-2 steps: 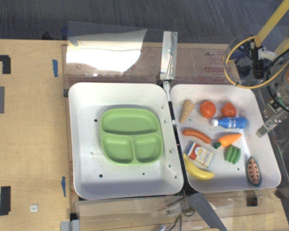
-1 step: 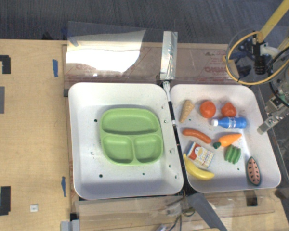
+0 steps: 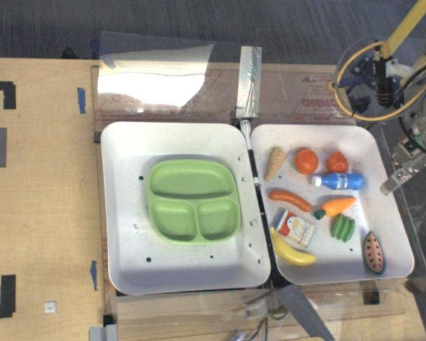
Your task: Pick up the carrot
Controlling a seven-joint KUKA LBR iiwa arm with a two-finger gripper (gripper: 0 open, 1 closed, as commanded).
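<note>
At the right edge of the camera view, a metallic part of the arm's end, taken to be the gripper [image 3: 403,175], is seen just outside the right bin [image 3: 394,212], beside its right wall. Whether it is released or clenched cannot be told, and nothing is seen to be held or touched by it.

The carrot [image 3: 335,207] is found lying in the right bin, right of centre, its orange body pointed up and to the right and its green top turned to the lower left. Just above it a blue and white bottle [image 3: 339,182] is laid on its side. Just below it a green pepper [image 3: 343,228] is placed, and to its left a sausage [image 3: 290,199] lies at a slant.

Further back two tomatoes [image 3: 306,160] [image 3: 336,162] and an ice-cream cone [image 3: 274,163] are set. Nearer the front a small carton [image 3: 295,229], a banana [image 3: 292,251] and a watermelon slice [image 3: 373,252] are seen.

In the left bin [image 3: 128,155] a green divided plate [image 3: 194,199] is held, with three compartments.
</note>
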